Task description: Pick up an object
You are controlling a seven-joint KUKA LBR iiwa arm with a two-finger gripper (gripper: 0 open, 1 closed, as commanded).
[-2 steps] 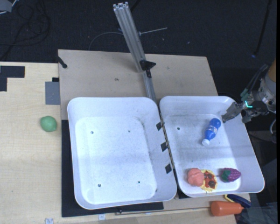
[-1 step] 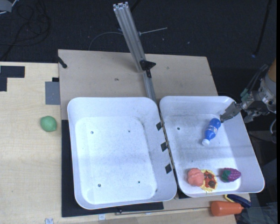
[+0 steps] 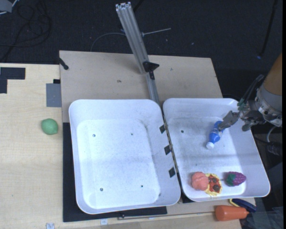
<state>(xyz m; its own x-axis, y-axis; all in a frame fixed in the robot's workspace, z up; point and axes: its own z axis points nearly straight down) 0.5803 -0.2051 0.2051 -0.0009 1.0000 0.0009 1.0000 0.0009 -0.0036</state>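
Observation:
In the right bin (image 3: 257, 162) a small blue and white bottle (image 3: 213, 134) lies near the middle. Along the bin's front edge sit a pink-orange lump (image 3: 199, 180), a yellow and red piece (image 3: 213, 185) and a purple grape cluster (image 3: 234, 178). My gripper (image 3: 239, 121) hangs at the bin's right rim, just right of the bottle and a little above it. It is open, and one fingertip (image 3: 228, 118) points toward the bottle's blue end. Nothing sits between the fingers.
The left bin (image 3: 115, 200) adjoins the right one, joined by black clips (image 3: 168, 149). A green ball (image 3: 49, 126) rests on the bench far left. An orange carrot-like toy (image 3: 230, 213) lies outside the front rim. A slanted metal rail (image 3: 136, 37) rises behind the bins.

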